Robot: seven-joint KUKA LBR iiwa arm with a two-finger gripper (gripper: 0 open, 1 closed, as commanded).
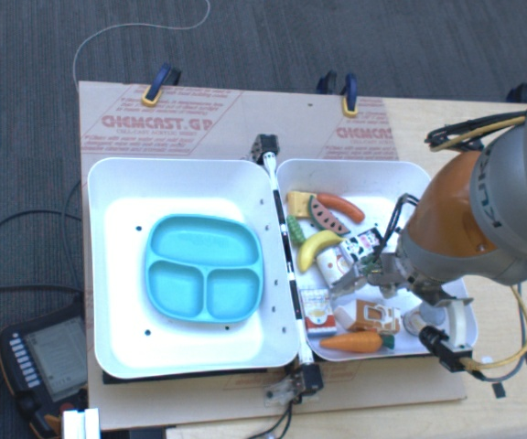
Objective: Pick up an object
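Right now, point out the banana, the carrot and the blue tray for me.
banana point(316, 246): camera view, middle of its yellow curve.
carrot point(351, 342): camera view, middle of its orange body.
blue tray point(205, 241): camera view, floor of its wide top compartment.

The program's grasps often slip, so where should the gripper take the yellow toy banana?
Probably across the middle of the yellow toy banana, from above: it lies flat and curved, its upper end near the watermelon slice, so the midsection looks most exposed.

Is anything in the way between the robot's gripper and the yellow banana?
Nothing big. The gripper hangs low in the right bin, and the banana lies just to its left. A small white carton sits between them, touching the banana.
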